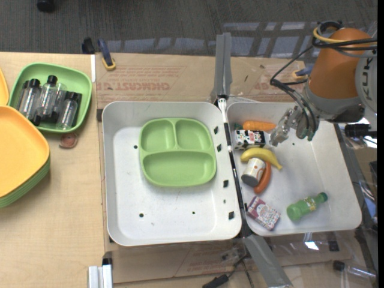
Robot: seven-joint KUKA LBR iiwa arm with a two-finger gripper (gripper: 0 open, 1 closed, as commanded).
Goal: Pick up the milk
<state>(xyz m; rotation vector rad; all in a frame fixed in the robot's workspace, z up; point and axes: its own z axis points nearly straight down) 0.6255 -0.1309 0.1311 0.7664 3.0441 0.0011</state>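
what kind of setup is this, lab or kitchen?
Most likely a robot lab test bench: two white bins on cardboard, toy food like a banana and milk carton, office carpet behind.

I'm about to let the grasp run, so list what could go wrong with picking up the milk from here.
1. The milk carton lies on its side against the right bin's left wall, so a finger may have little room there.
2. The carrot and banana crowd it on both sides; the gripper could catch or shove them instead.
3. A small carton lying flat may slip away.
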